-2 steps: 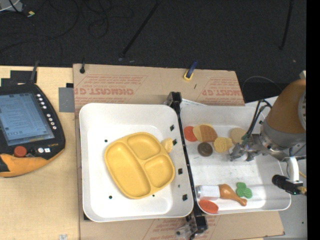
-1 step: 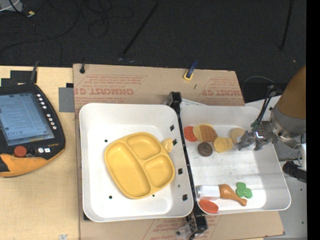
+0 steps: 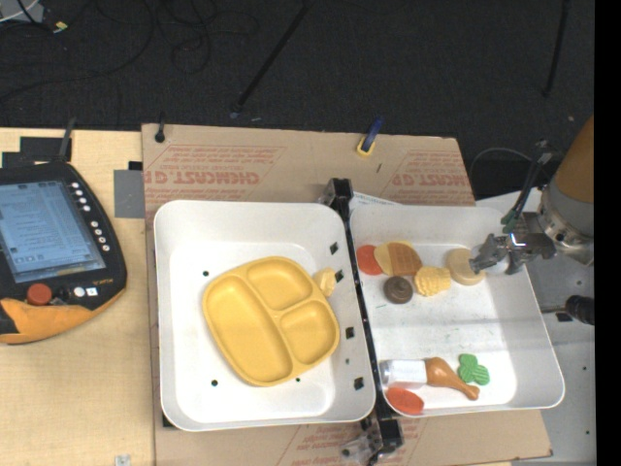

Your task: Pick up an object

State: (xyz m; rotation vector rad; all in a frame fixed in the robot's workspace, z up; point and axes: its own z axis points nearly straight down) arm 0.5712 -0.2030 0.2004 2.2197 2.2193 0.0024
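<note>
Claw blurred — covering round beige piece.

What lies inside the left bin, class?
The left bin holds a yellow divided tray, its three compartments bare. Whatever sits beneath the tray is covered and cannot be seen.

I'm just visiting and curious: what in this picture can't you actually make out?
- End effector: too small and blurred in the camera view to tell how its fingers stand, or whether it touches the tan disc.
- Arm: cut off by the right edge.
- Tablet screen: text too small to read; left edge crops it.
</note>
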